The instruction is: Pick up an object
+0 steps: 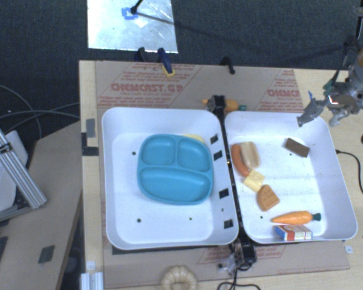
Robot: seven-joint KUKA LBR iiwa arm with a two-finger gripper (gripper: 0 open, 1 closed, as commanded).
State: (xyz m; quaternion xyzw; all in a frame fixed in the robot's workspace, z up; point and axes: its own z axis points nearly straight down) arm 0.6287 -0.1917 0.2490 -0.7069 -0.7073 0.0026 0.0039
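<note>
Gripper hovered high at the bin's far right corner.
Your two-finger gripper [322,113] hung with jaws spread, holding nothing; the small brown rectangular block [296,147] lay in the right white bin [345,210], just below-left of the jaws, long axis slanting down-right.

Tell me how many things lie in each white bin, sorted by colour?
Left bin:
Blue: 1, the divided plate

Right bin:
Brown: 2, block, cracker
Orange: 1, carrot
Yellow: 1, cheese
Tan-red: 1, hot dog
Multicoloured: 1, small box

Total: 7
</note>
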